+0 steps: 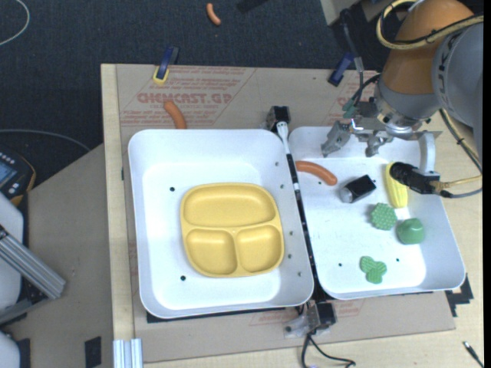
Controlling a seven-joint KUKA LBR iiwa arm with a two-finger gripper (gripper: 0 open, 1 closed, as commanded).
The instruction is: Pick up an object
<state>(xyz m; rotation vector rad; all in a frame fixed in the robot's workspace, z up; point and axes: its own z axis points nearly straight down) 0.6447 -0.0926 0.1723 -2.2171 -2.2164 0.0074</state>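
The right bin (437,271) holds an orange sausage (316,172), a black cylinder (358,188), a yellow corn cob (397,188), a green knobbly piece (383,216), a green rounded piece (410,231) and a green broccoli-like piece (373,269). My gripper (354,142) hangs over the far edge of this bin, above and behind the sausage and the black cylinder. Its fingers (335,140) are spread open with nothing between them.
A yellow divided plate (230,228) lies in the left bin (149,205). Another orange sausage (176,114) rests on the cardboard behind that bin, and a third (213,13) on the dark floor. Clamps (163,66) grip the board's far edge.
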